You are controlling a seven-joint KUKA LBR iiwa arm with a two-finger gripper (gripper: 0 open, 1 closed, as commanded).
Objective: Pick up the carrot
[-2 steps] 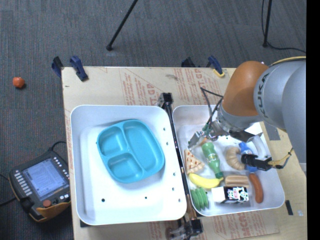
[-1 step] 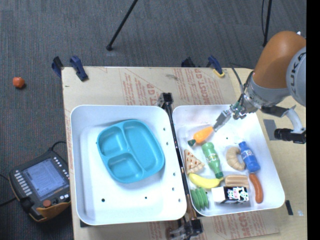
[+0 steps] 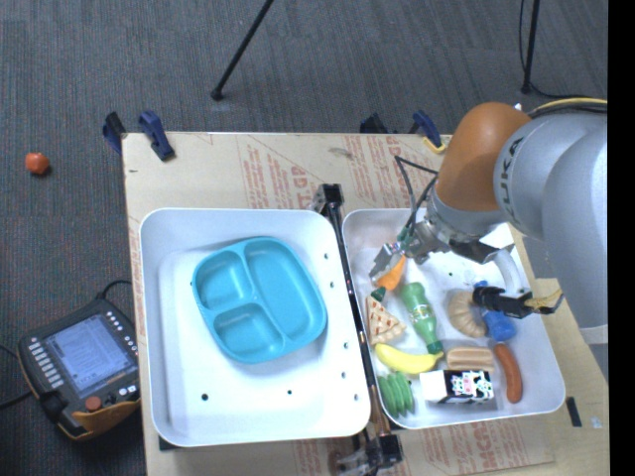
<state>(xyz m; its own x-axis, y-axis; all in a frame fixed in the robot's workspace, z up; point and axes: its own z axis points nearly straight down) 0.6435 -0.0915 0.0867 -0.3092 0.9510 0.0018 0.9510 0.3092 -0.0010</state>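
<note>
The carrot (image 3: 395, 274) is a small orange piece lying in the upper left part of the right bin (image 3: 552, 367), close to the bin's left wall. My gripper (image 3: 389, 258) is lowered right over the carrot's upper end and touches or nearly touches it. The wrist hides part of the carrot, so a hold on it is not visible.
Packed close below the carrot are a green bottle (image 3: 419, 312), a pizza slice (image 3: 382, 318), a banana (image 3: 405, 359), a croissant (image 3: 462, 312), a blue toy (image 3: 496, 323), a sausage (image 3: 508, 373) and a milk carton (image 3: 466, 386). The left bin (image 3: 159, 365) holds a blue divided plate (image 3: 260, 297).
</note>
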